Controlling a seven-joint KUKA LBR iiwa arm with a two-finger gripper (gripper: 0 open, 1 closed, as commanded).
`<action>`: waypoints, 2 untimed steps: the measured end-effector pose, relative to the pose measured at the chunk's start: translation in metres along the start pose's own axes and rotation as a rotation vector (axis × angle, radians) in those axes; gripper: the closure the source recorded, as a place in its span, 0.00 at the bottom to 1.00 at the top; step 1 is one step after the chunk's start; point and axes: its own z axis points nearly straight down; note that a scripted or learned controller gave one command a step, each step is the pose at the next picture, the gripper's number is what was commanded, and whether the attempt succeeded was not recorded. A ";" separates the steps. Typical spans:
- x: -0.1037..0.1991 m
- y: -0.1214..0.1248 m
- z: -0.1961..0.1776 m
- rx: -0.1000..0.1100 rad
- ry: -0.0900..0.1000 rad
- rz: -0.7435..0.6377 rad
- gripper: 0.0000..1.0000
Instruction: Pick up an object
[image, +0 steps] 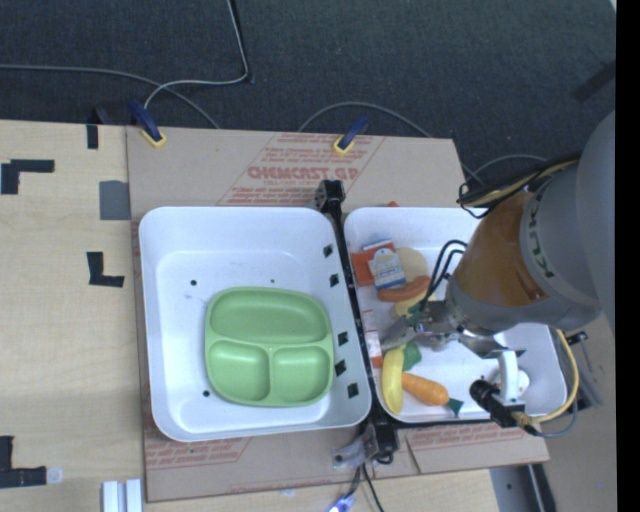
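In the right-hand shallow white plastic bin (560, 345), the grey arm's two-finger gripper (412, 328) hangs low over a clutter of toy food. A yellow plastic banana (392, 380) lies just below and left of it in the picture, long axis running toward the near wall. I cannot tell the gripper's state, as the wrist hides it.

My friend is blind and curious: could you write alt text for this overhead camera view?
A grey and orange robot arm reaches into the right white bin, above toy food: a banana, a carrot and a small box. The left bin holds a green divided plate.
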 end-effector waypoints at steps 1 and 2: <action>0.001 0.001 -0.011 0.000 0.002 -0.001 1.00; 0.001 0.001 -0.010 0.001 0.003 -0.001 0.00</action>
